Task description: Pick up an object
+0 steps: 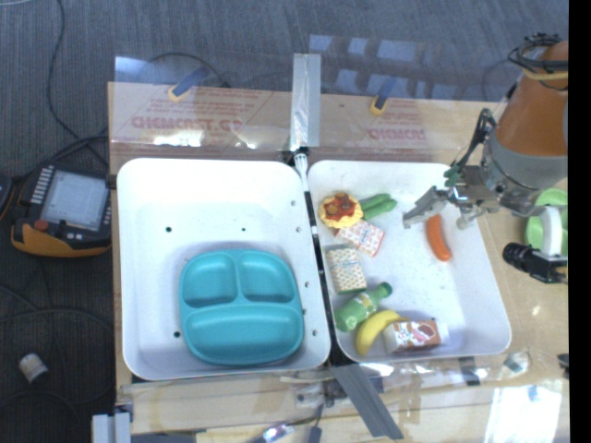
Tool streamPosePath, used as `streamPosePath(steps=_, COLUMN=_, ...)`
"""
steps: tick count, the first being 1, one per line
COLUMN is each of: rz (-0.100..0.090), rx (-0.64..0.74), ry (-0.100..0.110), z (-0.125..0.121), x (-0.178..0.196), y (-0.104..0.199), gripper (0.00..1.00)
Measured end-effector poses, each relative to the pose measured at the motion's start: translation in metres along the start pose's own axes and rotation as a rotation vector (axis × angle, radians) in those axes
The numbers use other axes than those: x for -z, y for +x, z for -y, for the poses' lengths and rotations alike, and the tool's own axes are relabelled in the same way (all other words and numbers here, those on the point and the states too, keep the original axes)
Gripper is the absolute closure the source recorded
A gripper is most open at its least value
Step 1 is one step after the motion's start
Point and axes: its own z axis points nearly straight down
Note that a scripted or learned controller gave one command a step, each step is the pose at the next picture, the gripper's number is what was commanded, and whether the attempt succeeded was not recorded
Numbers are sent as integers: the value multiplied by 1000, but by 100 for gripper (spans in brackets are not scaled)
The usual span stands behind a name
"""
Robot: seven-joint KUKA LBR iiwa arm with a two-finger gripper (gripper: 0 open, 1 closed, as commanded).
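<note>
Here pincer hangs splayed above carrot

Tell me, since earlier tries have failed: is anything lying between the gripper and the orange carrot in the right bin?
Nothing visible. The gripper hangs over the right bin, open, just above the carrot, which lies alone on bare bin floor. The other items are clustered further left.

Light wooden bench with taped clear plastic sheeting along its far side, 2 shallow white plastic bins resting on it, left bin and right bin touching along their inner rims
</note>
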Motion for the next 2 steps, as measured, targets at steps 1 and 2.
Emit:
streamPosePath(steps=1, rz=0, rx=-240, ry=1, z=-46, x=-99, y=-35, gripper=0)
streamPosePath(steps=2, rz=-11, rx=-352, ry=-3, z=-70, x=-140, y=-42, gripper=0)
